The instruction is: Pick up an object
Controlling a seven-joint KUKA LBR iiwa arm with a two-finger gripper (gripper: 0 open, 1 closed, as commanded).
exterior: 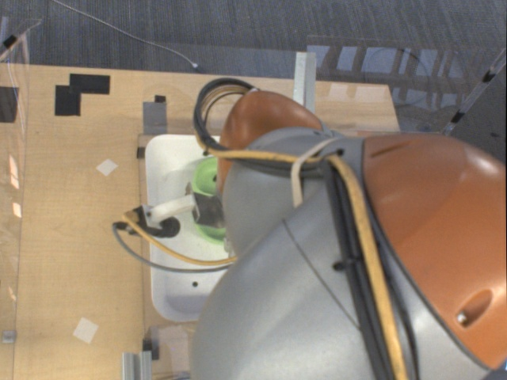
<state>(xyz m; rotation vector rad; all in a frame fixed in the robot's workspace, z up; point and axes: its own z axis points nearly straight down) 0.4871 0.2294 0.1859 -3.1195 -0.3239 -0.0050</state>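
Where visible, perhaps one green object (207,182).

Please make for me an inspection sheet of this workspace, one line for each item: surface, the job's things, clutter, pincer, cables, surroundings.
Surface: light wooden bench with black patches near its far left corner; one white bin shows, the arm covers much of it.
Job's things: a green object lies in the white bin, partly hidden by the arm.
Clutter: nothing seen.
Pincer: the pincer is low over the bin, right at the green object; open or shut cannot be told.
Cables: a yellow cable loops over the bin; a black cable coils at the wrist.
Surroundings: grey carpet floor beyond the bench, a thin wire across it.
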